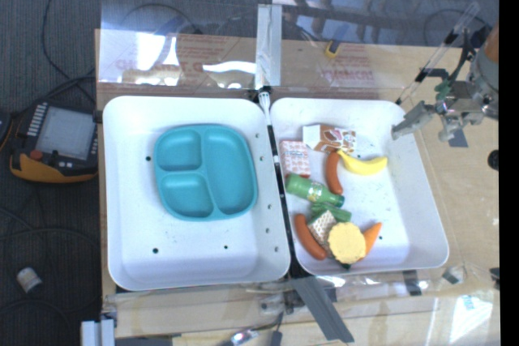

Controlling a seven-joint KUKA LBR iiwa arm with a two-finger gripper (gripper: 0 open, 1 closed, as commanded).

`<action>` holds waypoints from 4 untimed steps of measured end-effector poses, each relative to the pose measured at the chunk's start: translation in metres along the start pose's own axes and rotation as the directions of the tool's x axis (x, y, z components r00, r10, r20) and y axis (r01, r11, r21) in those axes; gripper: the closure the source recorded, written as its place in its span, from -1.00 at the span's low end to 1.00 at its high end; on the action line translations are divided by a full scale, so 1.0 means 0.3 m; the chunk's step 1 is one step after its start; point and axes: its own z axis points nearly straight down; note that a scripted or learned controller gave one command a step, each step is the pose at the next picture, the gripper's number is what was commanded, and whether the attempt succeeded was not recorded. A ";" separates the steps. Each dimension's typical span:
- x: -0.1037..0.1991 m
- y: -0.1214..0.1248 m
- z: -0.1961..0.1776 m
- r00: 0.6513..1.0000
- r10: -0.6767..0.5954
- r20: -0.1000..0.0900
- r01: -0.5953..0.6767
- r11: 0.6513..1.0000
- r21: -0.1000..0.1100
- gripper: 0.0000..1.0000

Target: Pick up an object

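The gripper was poised beside the right bin's far right corner; its grip state could not be told. No object was yet approached; the banana lay nearest, requiring a reach inward and down.

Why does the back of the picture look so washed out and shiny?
In the camera view, bright glare bounces off the clear panels behind the two bins, hiding what lies behind them; the teal tray and banana are evenly lit with soft shadows; the gripper at the right edge looks slightly blurred.
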 end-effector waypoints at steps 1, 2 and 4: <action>0.122 -0.054 0.296 0.995 -0.104 0.000 0.104 0.995 0.000 -1.00; 0.080 0.128 0.638 0.994 0.109 0.002 -0.109 0.994 -0.010 -1.00; 0.117 0.080 0.386 0.968 0.251 0.004 -0.251 0.968 -0.001 -1.00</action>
